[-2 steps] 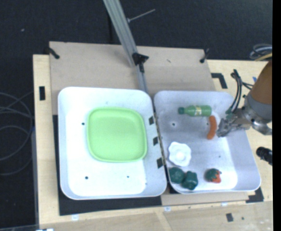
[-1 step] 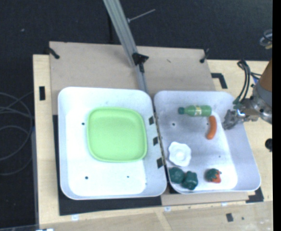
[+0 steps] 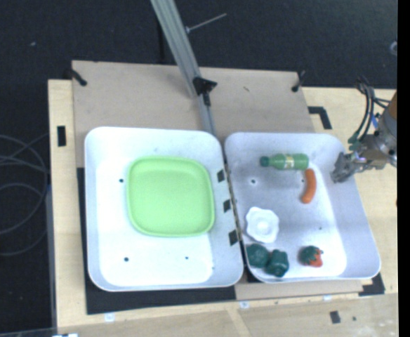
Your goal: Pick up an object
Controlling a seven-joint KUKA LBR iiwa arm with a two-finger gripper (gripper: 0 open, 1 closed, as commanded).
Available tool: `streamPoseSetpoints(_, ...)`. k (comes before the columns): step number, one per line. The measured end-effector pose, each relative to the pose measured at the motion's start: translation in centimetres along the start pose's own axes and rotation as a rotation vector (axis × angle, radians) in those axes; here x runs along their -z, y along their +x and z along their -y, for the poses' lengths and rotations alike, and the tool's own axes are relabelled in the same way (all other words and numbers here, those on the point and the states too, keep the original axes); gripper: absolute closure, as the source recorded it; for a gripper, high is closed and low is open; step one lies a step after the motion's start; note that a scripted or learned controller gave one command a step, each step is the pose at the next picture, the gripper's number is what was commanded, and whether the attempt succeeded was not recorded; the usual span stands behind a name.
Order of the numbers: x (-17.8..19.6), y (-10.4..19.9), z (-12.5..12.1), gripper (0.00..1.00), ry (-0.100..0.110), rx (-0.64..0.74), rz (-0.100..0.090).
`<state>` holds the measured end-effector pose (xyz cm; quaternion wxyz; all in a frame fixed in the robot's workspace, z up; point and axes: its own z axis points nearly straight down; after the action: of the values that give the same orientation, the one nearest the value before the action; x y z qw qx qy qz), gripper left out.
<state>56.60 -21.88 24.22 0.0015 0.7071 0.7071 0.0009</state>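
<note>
From my remote station, I see the end effector (image 3: 345, 166) poised at the right edge of the frame, over the upper right rim of the right bin (image 3: 352, 223); I cannot tell its state, and nothing shows in its grip. In that bin lie a green bottle (image 3: 286, 161) at the top, an orange carrot-like piece (image 3: 308, 186) just below it, a white cup-like object (image 3: 262, 224) at centre, two dark green pieces (image 3: 267, 258) at lower left and a red-and-green item (image 3: 312, 256) at lower right. The left bin (image 3: 107, 188) carries a light green plate (image 3: 170, 196) on the desk (image 3: 142, 97).
</note>
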Motion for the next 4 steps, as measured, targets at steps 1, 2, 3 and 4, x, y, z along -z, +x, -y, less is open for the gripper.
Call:
streamPoseSetpoints(1,-0.7,5.6,0.4,1.0,0.003,0.003,-0.001)
streamPoseSetpoints(2,-1.6,10.8,0.2,1.0,0.003,0.003,-0.001)
streamPoseSetpoints(3,-0.6,16.4,0.5,1.0,0.002,0.005,-0.002)
streamPoseSetpoints(4,0.5,21.8,0.2,1.0,0.002,0.005,-0.002)
